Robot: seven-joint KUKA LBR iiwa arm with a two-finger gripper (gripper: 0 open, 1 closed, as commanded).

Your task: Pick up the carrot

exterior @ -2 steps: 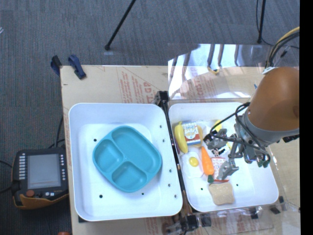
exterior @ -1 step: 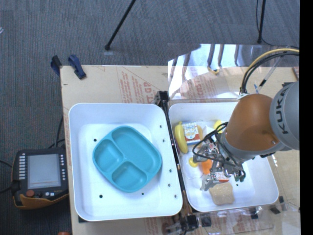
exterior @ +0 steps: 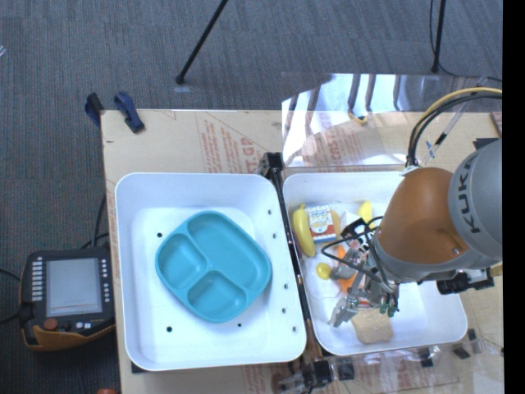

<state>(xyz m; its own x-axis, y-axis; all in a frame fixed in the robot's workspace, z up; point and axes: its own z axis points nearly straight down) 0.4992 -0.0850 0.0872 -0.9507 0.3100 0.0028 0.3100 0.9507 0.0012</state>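
My grey arm with its orange band [exterior: 418, 220] reached in from the right and hung over the right shallow white plastic bin [exterior: 447, 322]. My pincer [exterior: 361, 298] pointed down and to the left, inside that bin, low over its contents. Its metal fingers [exterior: 344, 310] were seen amid wiring and small items, and I could not tell how far apart they stood, nor whether anything lay between them.

The small orange carrot [exterior: 351, 284] lay in the right bin, just beside the pincer and partly covered by it; only a short orange stretch was visible. I could not tell whether the fingers touched it.

Other contents of the right bin:
- A yellow banana-shaped item [exterior: 303, 230] lay near the bin's left wall.
- A small orange-and-white carton [exterior: 322, 218] lay just beside the yellow item, on its right.
- A tan slice of bread [exterior: 373, 327] lay near the bin's front wall, just below the pincer.

The left shallow white plastic bin [exterior: 135, 199] held a light blue plastic plate with three compartments [exterior: 213, 265], tilted diagonally. Both bins sat side by side on the brown cardboard-covered tabletop [exterior: 205, 134]. A black handheld control pendant with a grey screen [exterior: 70, 290] rested on the floor, left of the tabletop.
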